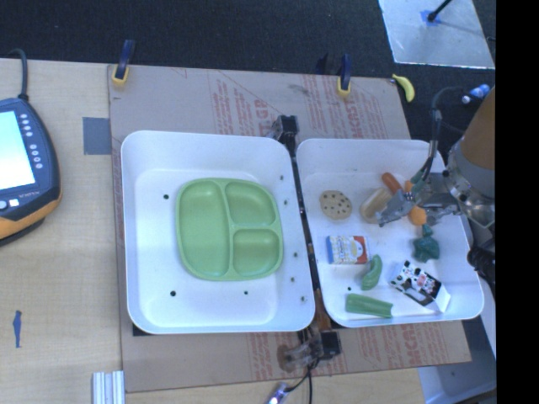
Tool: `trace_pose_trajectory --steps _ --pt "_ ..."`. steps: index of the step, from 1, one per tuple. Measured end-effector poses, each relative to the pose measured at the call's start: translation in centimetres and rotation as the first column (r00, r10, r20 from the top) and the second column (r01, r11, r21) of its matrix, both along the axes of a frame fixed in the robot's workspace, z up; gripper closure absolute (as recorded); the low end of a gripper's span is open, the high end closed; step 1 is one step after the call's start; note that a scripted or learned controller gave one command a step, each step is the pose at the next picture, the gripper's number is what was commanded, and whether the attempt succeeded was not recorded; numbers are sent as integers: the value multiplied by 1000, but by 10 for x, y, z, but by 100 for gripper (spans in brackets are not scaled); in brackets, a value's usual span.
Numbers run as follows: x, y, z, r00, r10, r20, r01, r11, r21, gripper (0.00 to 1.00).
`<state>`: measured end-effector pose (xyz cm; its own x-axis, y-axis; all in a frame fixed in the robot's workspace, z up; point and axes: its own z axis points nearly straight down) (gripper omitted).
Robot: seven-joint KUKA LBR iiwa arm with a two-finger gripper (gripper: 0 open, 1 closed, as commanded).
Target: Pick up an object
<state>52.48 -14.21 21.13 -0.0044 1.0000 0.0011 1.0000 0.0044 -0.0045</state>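
My gripper hangs low over the upper middle of the right bin, reaching in from the right. It sits right beside a tan bun-like piece and a red sausage, with a small orange ball just behind it. Whether it touches any of them is unclear. Nothing can be seen held. Also in this bin lie a cookie, a small red-and-blue carton, a curved green vegetable, a green block, a teal lump and a black-and-white box.
The left bin holds a green divided plate. A teach pendant lies on the bench at far left. Clamps pin the cardboard at the back. The arm's grey and orange body stands over the right bin's right edge.
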Motion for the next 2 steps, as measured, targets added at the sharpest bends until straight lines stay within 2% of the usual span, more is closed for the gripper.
trace_pose_trajectory --steps 1,2 --pt "-3 26 -92 1000 1 -2 -1 1000 -1 0" --pt "-27 42 -116 1000 -1 14 2 1000 -4 0"
